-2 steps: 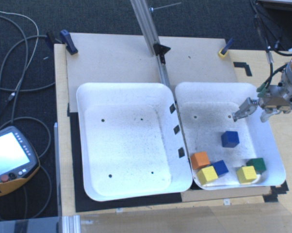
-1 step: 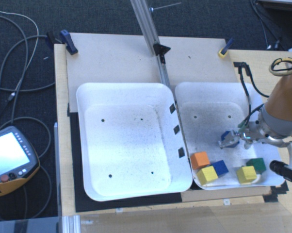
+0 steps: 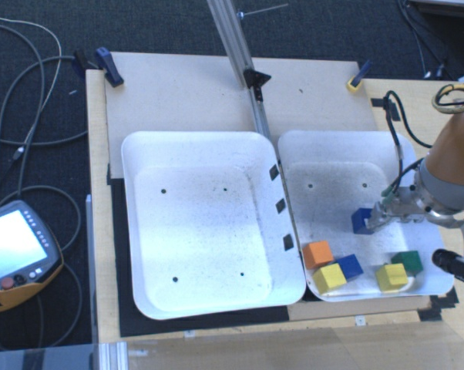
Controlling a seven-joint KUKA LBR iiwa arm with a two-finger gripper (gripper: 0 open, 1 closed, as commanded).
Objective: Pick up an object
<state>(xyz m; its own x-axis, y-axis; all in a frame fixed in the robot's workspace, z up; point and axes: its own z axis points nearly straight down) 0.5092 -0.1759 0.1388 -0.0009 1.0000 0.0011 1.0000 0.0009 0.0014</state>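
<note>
The arm reaches in from the right, and my gripper [image 3: 377,217] hangs low over the right bin [image 3: 324,156]. A small blue block [image 3: 361,220] sits right at the gripper's tip, on its left side; whether it is touched or held is hidden by the wrist. Along the bin's front lie an orange block [image 3: 317,253], a yellow block [image 3: 331,277], a second blue block [image 3: 350,266], another yellow block [image 3: 391,277] and a green block [image 3: 408,262].
The left bin [image 3: 201,222] stands beside the right one, with black clips [image 3: 281,205] on the shared rims. A metal pole [image 3: 233,37] slants over the back of the bench. A teach pendant [image 3: 16,253] and cables lie on the floor at left.
</note>
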